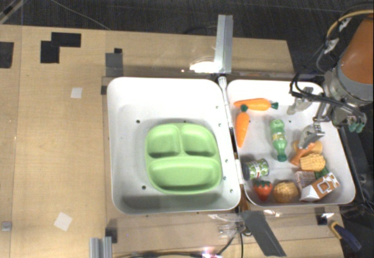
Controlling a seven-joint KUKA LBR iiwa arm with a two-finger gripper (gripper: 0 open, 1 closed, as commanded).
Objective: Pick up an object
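Hovering at the right of the frame, the gripper (312, 134) sits over the orange wedge (305, 153); whether its fingers are parted I cannot tell. Descending straight and closing squarely should avoid nudging the corn (312, 163) just beside it.

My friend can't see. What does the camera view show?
A robot gripper hangs over the right bin of toy food: two carrots, a green bottle, corn. The left bin holds a green divided tray.

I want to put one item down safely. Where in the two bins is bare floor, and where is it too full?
The left bin has bare white floor all around the green divided tray, widest along its left wall. In the right bin, the strip between the upright carrot and green bottle is free. Its lower right corner, under the gripper, is crowded.
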